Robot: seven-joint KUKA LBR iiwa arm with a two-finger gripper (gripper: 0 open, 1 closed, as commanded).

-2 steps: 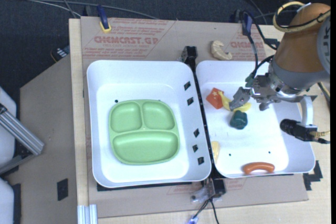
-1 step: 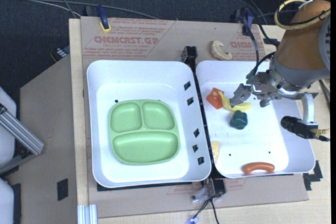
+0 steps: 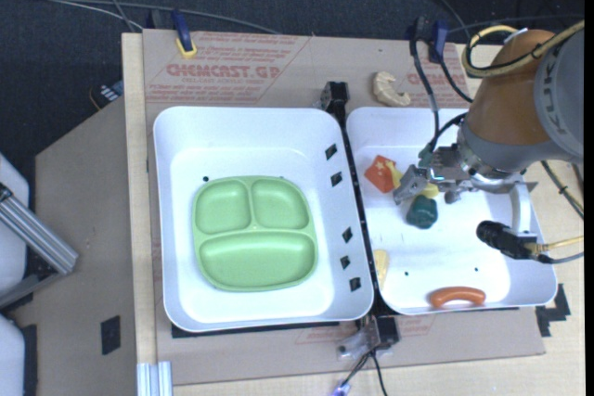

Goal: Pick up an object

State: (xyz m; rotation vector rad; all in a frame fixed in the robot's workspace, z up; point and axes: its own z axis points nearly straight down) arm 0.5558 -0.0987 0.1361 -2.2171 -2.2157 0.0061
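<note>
Two shallow white bins are sitting side by side on the bench. The left bin (image 3: 176, 199) is holding a light green divided plate (image 3: 254, 232) with three compartments, lying flat near its middle. The right bin (image 3: 445, 264) is holding several small things: an orange-red block-like toy (image 3: 380, 173) near its upper left, a dark teal rounded object (image 3: 422, 212) just below and right of that, a small pale yellow piece (image 3: 380, 265) against the left wall, and an orange sausage-shaped item (image 3: 457, 297) lying near the front rim. Outside the bins, a cream-coloured curved piece (image 3: 392, 88) is resting on the board behind the right bin.

The teal object's upper part is being covered by the gripper, so its true shape is hard to make out.

The arm (image 3: 520, 107) is reaching in from the right, its orange band above the wrist, and the gripper (image 3: 419, 185) is hanging directly over the teal object. Whether the jaws are spread or pinching cannot be told.
</note>
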